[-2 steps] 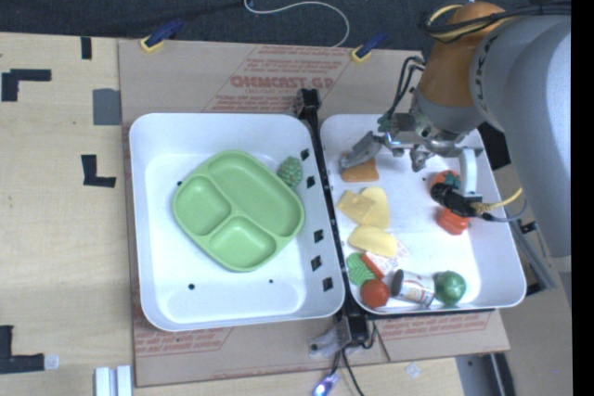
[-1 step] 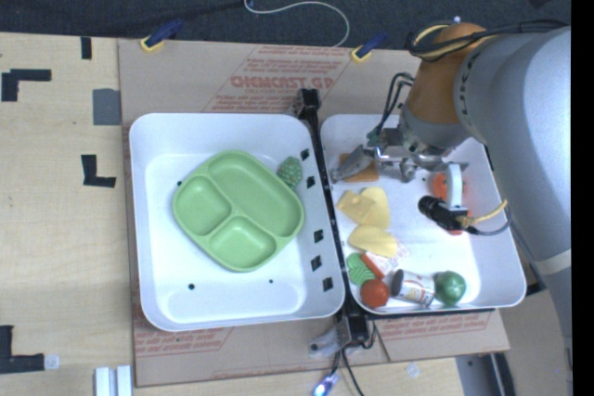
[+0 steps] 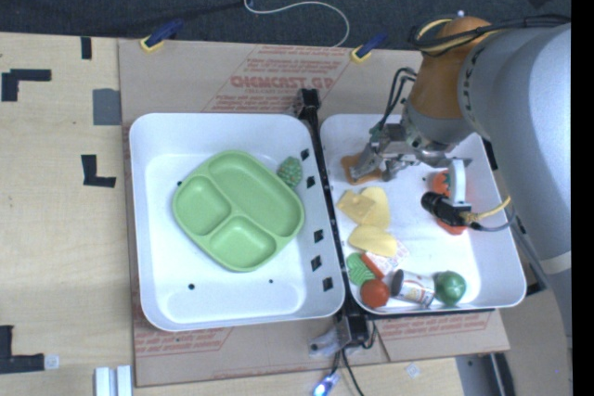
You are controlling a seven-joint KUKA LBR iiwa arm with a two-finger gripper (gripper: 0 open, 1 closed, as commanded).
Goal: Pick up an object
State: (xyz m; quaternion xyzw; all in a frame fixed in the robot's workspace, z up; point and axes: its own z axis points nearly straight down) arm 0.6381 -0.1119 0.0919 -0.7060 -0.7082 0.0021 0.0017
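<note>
My gripper (image 3: 386,159) is low in the back left part of the right bin (image 3: 506,292). A small orange-brown object (image 3: 356,168) lies right at its tip, on the left side; I cannot tell whether it is held. Just in front of it lie two yellow pieces (image 3: 364,203) (image 3: 373,242). Along the bin's front edge sit a red and green toy (image 3: 368,278), a small bottle (image 3: 410,289) and a green ball (image 3: 449,286).
The left bin (image 3: 153,292) holds a green divided plate (image 3: 238,210), with a small dark green object (image 3: 291,170) at the plate's back right corner. The grey arm (image 3: 520,97) covers the right bin's back right side.
</note>
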